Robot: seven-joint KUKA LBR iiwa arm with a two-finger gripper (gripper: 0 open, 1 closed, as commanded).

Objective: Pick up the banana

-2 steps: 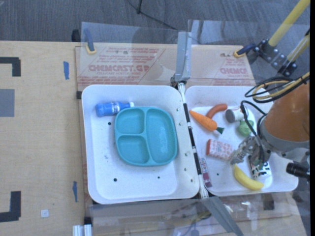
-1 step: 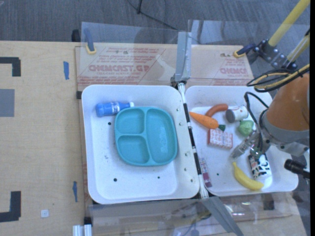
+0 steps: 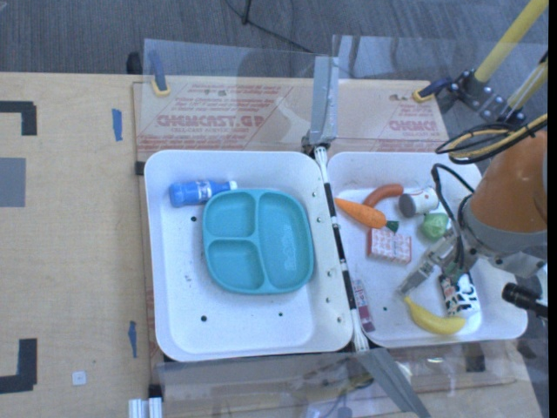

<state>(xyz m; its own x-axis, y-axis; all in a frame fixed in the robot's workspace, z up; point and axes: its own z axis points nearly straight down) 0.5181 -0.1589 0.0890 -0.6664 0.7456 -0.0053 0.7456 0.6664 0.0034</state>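
Banana (image 3: 435, 320) lying in rt bin (image 3: 500, 329), not lifted | gripper (image 3: 426, 273) just above it, fingers spread, nothing held | you've grasp + lift left

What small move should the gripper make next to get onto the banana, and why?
Probably a short shift toward the bin's near edge, then down. The gripper hangs over the right bin just above the banana, which lies flat by the near wall with a black-and-white item touching its right end. Centring over the yellow middle should avoid that item.
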